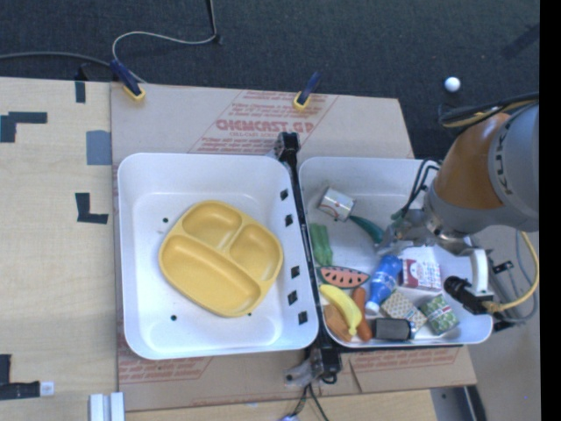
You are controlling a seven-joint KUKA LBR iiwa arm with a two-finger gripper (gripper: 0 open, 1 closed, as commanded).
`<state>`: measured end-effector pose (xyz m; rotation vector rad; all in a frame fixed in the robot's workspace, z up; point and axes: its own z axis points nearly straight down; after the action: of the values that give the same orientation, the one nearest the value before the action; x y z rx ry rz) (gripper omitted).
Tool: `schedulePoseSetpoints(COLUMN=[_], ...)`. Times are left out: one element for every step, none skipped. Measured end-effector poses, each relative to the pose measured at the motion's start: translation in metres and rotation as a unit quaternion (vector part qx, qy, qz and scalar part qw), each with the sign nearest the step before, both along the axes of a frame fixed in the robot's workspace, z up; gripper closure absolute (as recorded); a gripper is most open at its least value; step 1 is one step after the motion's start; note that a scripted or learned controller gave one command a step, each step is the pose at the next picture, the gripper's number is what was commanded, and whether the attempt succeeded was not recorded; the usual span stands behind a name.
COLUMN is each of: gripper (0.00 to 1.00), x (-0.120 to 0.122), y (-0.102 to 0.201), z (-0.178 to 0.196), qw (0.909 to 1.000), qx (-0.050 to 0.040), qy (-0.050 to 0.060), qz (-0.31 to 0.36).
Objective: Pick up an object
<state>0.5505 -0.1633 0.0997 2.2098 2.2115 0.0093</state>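
The right bin (377, 169) holds a pile of small objects. Among them are a grey metal piece (336, 203), a green item (322, 244), a watermelon slice (344, 277), a banana (339, 305) and a carrot (360, 311). A blue bottle (383, 280), a red and white carton (423, 270), a checkered block (400, 305), a green block (439, 315) and a black object (392, 329) lie toward the front right. My gripper (401, 230) reaches down into this bin from the right, just above the blue bottle and next to a teal-handled tool (368, 228).
The left bin (140, 191) holds a yellow divided plate (221, 257). A black divider (296, 235) runs between the two bins. The arm's orange band and grey wrist (478, 187) overhang the right bin's right rim. Cardboard (263, 121) lies under both bins.
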Motion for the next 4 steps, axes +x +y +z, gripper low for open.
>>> schedulePoseSetpoints(gripper=[1.0, 0.0, 0.0, 1.0], x=[0.043, 0.042, 0.023, 0.024], y=[0.001, 0.001, -0.006, -0.007], z=[0.14, 0.139, -0.014, -0.004], qw=[1.0, 1.0, 1.0, 1.0], qx=[0.0023, 0.0026, 0.0032, 0.0023], qy=[0.007, 0.008, 0.007, 0.006], qz=[0.0, 0.0, 0.0, 0.0])
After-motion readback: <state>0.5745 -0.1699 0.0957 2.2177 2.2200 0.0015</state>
